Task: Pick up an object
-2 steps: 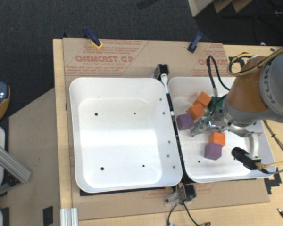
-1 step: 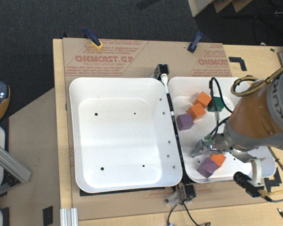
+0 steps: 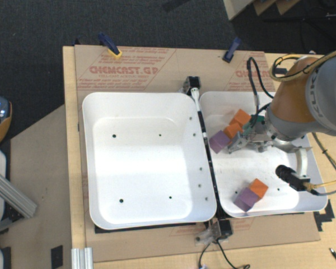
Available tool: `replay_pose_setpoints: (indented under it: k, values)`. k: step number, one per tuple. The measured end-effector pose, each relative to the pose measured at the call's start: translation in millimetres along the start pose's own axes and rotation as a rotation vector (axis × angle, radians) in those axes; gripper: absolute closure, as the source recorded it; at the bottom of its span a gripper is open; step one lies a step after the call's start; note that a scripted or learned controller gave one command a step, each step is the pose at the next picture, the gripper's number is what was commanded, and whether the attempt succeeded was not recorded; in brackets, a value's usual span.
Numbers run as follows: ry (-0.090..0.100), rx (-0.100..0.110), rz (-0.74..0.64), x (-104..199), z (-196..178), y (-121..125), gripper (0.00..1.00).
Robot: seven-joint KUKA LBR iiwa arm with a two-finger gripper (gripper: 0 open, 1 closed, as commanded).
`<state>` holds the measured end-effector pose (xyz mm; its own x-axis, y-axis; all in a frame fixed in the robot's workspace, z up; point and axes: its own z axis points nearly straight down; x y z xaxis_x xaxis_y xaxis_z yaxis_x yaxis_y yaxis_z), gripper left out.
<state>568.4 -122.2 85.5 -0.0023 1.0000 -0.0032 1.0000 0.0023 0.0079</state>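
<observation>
Left bin (image 3: 140,167): floor wide open, easy entry from above. Right bin (image 3: 221,101): far half crowded, with far purple block (image 3: 219,142) near the dividing wall and two orange blocks (image 3: 237,123) just beside it, gripper (image 3: 236,143) and arm (image 3: 305,102) over them. Near purple block (image 3: 246,198) touches near orange block (image 3: 259,188) by the front wall. Bare strip between clusters.

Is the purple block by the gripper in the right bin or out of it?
In: the purple block lies inside the right bin near its left wall, beside the gripper.

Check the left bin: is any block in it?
No, the purple and orange blocks all lie in the right bin.
</observation>
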Motion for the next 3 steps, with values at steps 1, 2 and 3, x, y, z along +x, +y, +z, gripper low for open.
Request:
replay_pose_setpoints:
  k: [1, 2, 3]
  values:
    - [-0.011, 0.023, 0.004, 20, -2, 90, 0.00]
    - [-0.008, 0.006, 0.006, 20, -6, 92, 0.00]
    - [-0.011, 0.005, 0.007, 19, -16, 92, 1.00]
